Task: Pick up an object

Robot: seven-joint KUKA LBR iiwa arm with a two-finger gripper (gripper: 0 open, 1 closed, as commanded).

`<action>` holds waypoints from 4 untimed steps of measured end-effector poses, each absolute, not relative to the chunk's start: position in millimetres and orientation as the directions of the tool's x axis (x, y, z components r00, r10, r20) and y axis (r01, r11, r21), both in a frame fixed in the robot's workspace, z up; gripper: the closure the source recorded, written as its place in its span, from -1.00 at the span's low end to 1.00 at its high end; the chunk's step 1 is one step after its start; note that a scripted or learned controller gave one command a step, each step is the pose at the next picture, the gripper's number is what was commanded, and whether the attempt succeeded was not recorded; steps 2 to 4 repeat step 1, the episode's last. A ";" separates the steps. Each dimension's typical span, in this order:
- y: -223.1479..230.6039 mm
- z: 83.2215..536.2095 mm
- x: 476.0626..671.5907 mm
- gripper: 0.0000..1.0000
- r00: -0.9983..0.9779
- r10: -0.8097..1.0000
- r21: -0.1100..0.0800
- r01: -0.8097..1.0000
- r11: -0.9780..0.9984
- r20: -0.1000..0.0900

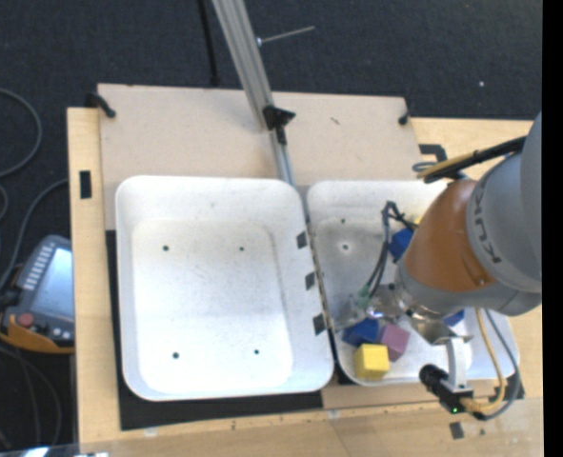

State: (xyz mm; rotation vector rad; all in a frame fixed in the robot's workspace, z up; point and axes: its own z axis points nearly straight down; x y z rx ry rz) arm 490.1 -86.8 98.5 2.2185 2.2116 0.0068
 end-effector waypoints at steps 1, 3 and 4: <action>-126.9 184.2 486.1 -1.00 0.002 1.000 0.010 1.000 -0.002 -0.005; -126.9 184.2 486.1 -1.00 0.002 1.000 0.010 1.000 -0.002 -0.005; -126.9 184.2 486.1 -1.00 0.002 1.000 0.010 1.000 -0.002 -0.005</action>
